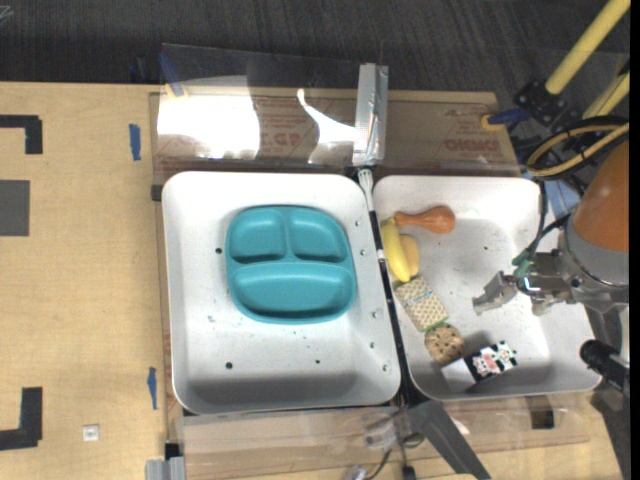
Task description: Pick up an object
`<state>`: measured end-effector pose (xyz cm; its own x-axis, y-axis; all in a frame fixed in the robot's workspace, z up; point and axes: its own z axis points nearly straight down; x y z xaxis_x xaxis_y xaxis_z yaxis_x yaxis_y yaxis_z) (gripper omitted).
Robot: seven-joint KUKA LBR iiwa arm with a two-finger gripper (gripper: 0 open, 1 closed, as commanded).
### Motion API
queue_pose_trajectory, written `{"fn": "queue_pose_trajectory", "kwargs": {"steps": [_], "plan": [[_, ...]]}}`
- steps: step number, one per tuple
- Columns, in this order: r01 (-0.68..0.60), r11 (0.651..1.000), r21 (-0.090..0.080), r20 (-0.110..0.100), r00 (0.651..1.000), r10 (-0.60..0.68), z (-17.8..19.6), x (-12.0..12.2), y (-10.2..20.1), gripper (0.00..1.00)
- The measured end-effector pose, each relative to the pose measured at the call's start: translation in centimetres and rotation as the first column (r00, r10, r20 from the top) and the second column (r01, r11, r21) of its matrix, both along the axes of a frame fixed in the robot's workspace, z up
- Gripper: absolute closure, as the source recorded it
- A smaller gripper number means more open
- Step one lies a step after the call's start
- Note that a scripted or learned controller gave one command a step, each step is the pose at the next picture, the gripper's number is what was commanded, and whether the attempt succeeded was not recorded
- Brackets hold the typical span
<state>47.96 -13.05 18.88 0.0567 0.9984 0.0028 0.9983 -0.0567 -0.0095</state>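
Plywood worktop [70, 268] with two white bins on it, dark carpet behind. From the overhead camera, the claw [497, 293] hangs over the right bin [470, 243] with nothing between its fingers; can't tell if it's open or closed from this angle. Everything sits to the claw's left along the divider: an orange gourd-shaped toy [425, 220] up top, a yellow banana [401, 253] below it, then a patterned packet [421, 303] and a cookie-looking thing [442, 343]. A black-and-white cow-print item [490, 361] lies just below the claw. Further left, the left bin [200, 368] holds a teal divided plate [291, 263].
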Motion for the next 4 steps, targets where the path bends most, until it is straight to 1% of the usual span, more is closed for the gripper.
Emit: {"fn": "queue_pose_trajectory", "kwargs": {"steps": [1,2,3,4], "plan": [[-0.010,1.000,-0.004,0.019,1.000,0.010,-9.0,3.1,2.6,0.00],[-0.146,0.989,-0.007,0.017,0.989,0.146,-10.2,10.6,1.7,0.00],[-0.365,0.931,-0.008,0.014,0.931,0.365,-10.2,10.9,1.7,0.00],[-0.353,0.936,0.009,-0.023,0.935,0.353,-10.3,16.9,2.5,0.00]]}}
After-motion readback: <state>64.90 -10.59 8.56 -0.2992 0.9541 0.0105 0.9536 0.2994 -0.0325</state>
